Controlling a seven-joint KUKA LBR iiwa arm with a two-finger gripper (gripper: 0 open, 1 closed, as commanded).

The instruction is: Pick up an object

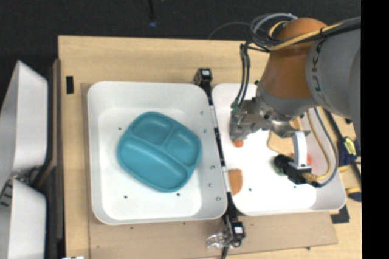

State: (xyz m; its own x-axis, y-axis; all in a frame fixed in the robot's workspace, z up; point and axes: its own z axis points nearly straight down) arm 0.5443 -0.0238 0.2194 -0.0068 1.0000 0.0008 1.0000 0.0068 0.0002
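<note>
Teal is the strongest colour on the bench [140,57]: a teal plate [159,151] with three compartments lies alone near the middle of the left bin [97,191], turned at an angle to the walls and clear of all of them.

The right bin [273,206] is more crowded. The arm [292,75] comes in from the right and hangs over the upper half of that bin, its orange band and grey body hiding much of the floor there. The pincer [240,129] points down at the bin's left side, near the wall shared with the left bin. Whether it is wide or narrow cannot be told from this angle, and nothing can be seen held in it.

A small orange-red piece [239,143] lies on the white floor right at the lower tip of the pincer; whether the two touch cannot be told. Lower down, a brown block [234,180] rests just beside the shared wall, apart from the orange-red piece. To the right, a tan flat piece [281,143] shows partly from under the wrist, its upper part covered by the arm. The shared wall stands close on the pincer's left.

A small black clamp [202,76] sits at the upper end of the seam between the bins.
</note>
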